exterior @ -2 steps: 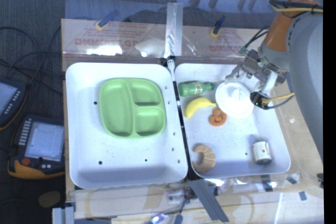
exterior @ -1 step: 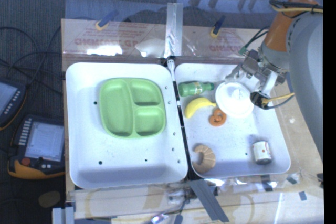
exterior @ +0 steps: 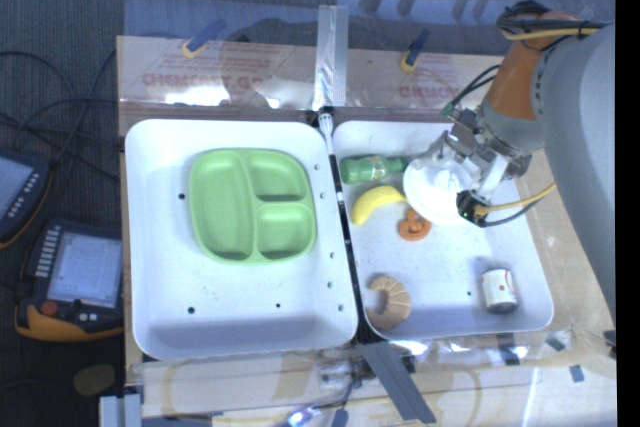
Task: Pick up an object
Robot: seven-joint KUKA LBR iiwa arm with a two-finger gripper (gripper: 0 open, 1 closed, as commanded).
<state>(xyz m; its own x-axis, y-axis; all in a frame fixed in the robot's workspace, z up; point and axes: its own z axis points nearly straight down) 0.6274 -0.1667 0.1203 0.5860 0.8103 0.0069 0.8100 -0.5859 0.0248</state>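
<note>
Arm (exterior: 590,95): cut off by right edge. Tool (exterior: 470,185): fingers indistinct against a white object (exterior: 432,190). Green bottle (exterior: 372,169): right end hidden by that object. Tablet (exterior: 15,195): cropped at left edge.

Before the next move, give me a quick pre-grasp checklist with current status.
1. Gripper over the right bin, not the left one: ok.
2. Target under the tool: a white disc-shaped thing sits at the wrist; part of the tool or a loose object: cannot tell.
3. Jaws state: cannot tell.
4. Neighbours crowd the spot: banana, green bottle and orange ring lie close by: not ok.
5. Easier targets apart from the rest: croissant and small can: ok.
6. Green tray stays in the left bin, out of the path: ok.
</note>
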